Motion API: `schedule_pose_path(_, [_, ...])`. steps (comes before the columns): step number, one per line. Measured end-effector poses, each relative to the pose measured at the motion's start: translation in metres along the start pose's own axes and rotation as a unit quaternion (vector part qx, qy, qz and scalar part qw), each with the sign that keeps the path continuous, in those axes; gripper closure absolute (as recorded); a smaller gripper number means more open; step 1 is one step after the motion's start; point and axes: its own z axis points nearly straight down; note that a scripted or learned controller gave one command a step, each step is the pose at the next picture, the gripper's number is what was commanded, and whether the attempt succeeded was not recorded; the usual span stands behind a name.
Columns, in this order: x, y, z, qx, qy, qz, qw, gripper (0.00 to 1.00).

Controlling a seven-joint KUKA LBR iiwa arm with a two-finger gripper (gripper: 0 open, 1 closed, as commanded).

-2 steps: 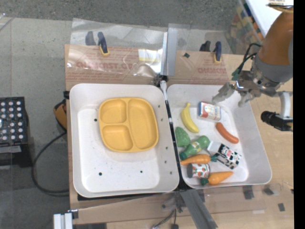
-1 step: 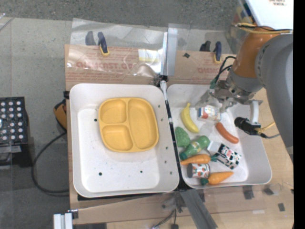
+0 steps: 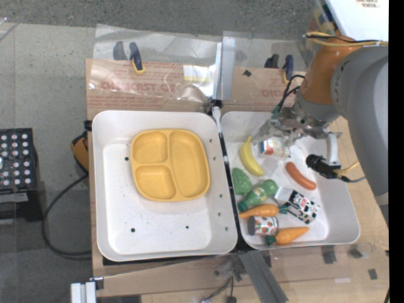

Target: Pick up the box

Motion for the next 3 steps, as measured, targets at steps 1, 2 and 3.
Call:
schedule_pose_path(1, [0.001,-0.004,0.000,-0.002,0.000,-0.058,0.9983,0.00])
schedule_pose_path(2, [0.002,-0.003,-0.011,-0.004,0.000,-0.058,0.9983,1.00])
schedule_pose_path(3, [0.002,-0.003,-0.011,-0.003,0.000,-0.057,0.9983,0.00])
